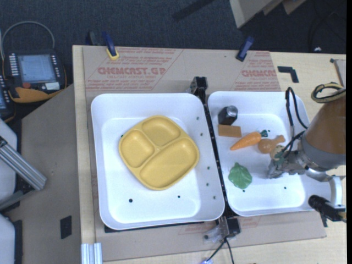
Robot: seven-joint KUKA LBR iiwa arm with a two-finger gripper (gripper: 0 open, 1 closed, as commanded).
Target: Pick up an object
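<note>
Camera view, taken from above at a slant, looked down on 2 shallow white bins set side by side on a bench topped with printed cardboard point(165, 65). Nearest the viewer, in the right bin point(264, 202), a green leafy toy point(240, 176) lay on the white floor near the bin's left wall. Just beyond and to the right of it, the gripper point(276, 166) hung low inside the same bin, at the end of the grey arm point(329, 133) with its orange band, which reached in from the right; whether it was released or clenched could not be told, and nothing was seen between its tips. Close to the gripper's far side lay a small tan rounded piece point(267, 146), and touching that, an orange carrot point(246, 141) pointed toward the left wall. A flat brown block point(229, 131) lay just past the carrot, and a dark cylinder with a shiny top point(227, 115) stood at the far left corner of that bin. In the left bin point(110, 164), well apart from the gripper, a yellow plate with 3 compartments point(159, 152) sat near the middle. Farther back, 2 blue clamps point(245, 48) held the cardboard's far edge.
</note>
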